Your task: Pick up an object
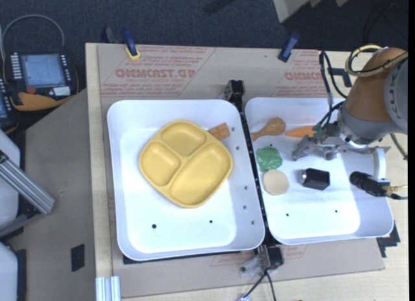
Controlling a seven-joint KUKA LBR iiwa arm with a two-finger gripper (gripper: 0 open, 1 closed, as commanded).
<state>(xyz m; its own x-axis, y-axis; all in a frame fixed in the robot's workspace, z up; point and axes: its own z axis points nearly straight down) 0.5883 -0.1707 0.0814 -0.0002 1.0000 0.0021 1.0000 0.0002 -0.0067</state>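
Altogether two white bins sit side by side on the worktop (pixel 97 163): the left bin (pixel 130 228) carries one yellow divided plate (pixel 186 162) with three compartments, and one brown wooden piece (pixel 220 131) pokes out from under the plate's 1 o'clock edge. The right bin (pixel 324 225) carries five loose things: one wooden spoon (pixel 269 128) at its 11 o'clock corner, one orange carrot-like piece (pixel 300 132) just toward 3 o'clock of the spoon, one green lump (pixel 268 158) below the spoon, one pale round disc (pixel 275 181) touching the green lump on its 6 o'clock side, and one black block (pixel 316 178) toward 3 o'clock of the disc, near the bin's middle. One arm reaches in from 3 o'clock, its orange band (pixel 369 98) above the grey wrist. The claw (pixel 316 145) hangs at the 12 o'clock side of the right bin, above the black block and beside the carrot-like piece's 3 o'clock end; whether it is released or clenched cannot be told, and nothing can be seen caught in it. One black part (pixel 364 181) of the arm sticks out low toward 4 o'clock. Printed on the brown board at 12 o'clock, red lettering reads "CHEMCAST" (pixel 146 72), partly repeated further toward 3 o'clock.
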